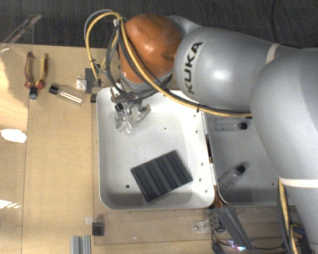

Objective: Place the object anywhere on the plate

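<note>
Basically not done yet: I see the gripper (130, 115) over the upper left of the left bin (108, 194), jaws state I cannot tell. Dark ribbed plate (161, 175) sits lower center, bare. Likely object, clear tube (230, 176), lies in right bin.

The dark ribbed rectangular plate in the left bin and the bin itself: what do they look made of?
The dark ribbed rectangular plate looks like matte black rubber or plastic: it gives no glare, and parallel ridges run along it. The shallow white left bin looks like smooth moulded plastic or painted metal, with rounded corners and a soft sheen; the look leaves it open.
</note>
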Controlling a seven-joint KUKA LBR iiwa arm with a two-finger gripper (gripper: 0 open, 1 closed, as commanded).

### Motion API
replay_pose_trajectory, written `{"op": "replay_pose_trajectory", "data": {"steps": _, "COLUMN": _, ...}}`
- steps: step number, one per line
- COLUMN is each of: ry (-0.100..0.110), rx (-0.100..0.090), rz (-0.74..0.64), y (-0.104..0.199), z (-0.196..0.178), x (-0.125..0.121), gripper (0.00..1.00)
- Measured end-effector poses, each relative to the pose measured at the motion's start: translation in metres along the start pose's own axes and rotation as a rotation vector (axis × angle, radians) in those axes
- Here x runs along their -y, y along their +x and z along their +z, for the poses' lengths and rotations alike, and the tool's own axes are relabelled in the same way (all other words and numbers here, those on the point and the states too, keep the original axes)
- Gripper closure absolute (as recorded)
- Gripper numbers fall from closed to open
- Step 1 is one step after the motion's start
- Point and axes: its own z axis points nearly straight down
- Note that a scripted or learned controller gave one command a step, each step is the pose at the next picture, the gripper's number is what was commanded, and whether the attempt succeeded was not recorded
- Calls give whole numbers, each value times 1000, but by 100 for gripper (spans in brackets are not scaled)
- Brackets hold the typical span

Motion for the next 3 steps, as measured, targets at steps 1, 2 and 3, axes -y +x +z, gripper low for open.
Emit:
{"op": "replay_pose_trajectory", "data": {"steps": 1, "ry": 3, "rx": -1, "rz": -243, "y": -14, "z": -114, "x": 5, "gripper": 100}}
{"op": "replay_pose_trajectory", "data": {"steps": 2, "ry": -3, "rx": 1, "rz": -566, "y": -14, "z": -27, "x": 3, "gripper": 100}}
{"op": "replay_pose_trajectory", "data": {"steps": 3, "ry": -2, "rx": 1, "rz": -1062, "y": -14, "z": -34, "x": 4, "gripper": 100}}
